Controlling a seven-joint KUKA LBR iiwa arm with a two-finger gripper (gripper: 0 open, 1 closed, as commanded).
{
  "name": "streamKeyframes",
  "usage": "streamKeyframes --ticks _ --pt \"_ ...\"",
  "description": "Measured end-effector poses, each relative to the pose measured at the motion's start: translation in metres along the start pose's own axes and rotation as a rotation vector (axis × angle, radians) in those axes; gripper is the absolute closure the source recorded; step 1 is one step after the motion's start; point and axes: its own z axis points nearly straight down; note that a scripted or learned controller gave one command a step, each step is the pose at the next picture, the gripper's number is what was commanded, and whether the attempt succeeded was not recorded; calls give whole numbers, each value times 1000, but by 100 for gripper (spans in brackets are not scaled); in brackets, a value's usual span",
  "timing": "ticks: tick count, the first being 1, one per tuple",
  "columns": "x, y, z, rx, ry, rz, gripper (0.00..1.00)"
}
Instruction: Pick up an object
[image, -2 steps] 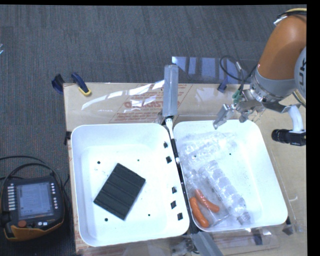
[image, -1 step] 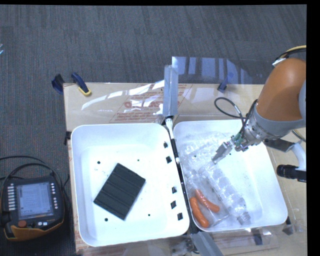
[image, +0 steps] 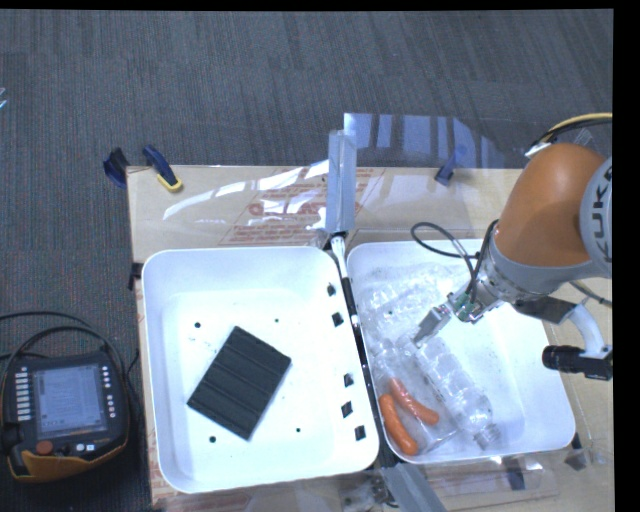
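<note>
My gripper (image: 432, 327) hangs low in the right bin (image: 535, 420), over its left middle. It comes down from the orange-banded wrist (image: 545, 215). Right under and beside it lies a clear plastic bottle (image: 455, 385), stretched toward the bin's front. Whether the gripper touches the bottle cannot be made out. Two orange sausage-shaped pieces (image: 403, 412) lie in clear wrap at the front left of the same bin. Crumpled clear plastic (image: 395, 300) rests further back. A black ribbed pad (image: 240, 382) lies flat in the left bin (image: 170, 290).
A divider with black clips (image: 345, 350) separates the two bins. An upright grey post (image: 342, 190) stands behind them. A teach pendant (image: 62, 405) sits on the floor at the left. Blue clamps (image: 150, 168) hold the bench's back corner.
</note>
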Motion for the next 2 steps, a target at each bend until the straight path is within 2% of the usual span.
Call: streamKeyframes --ticks 1,2 --pt "-13 -24 59 -22 -28 -89 0" --pt "-63 21 38 -3 -3 107 0"
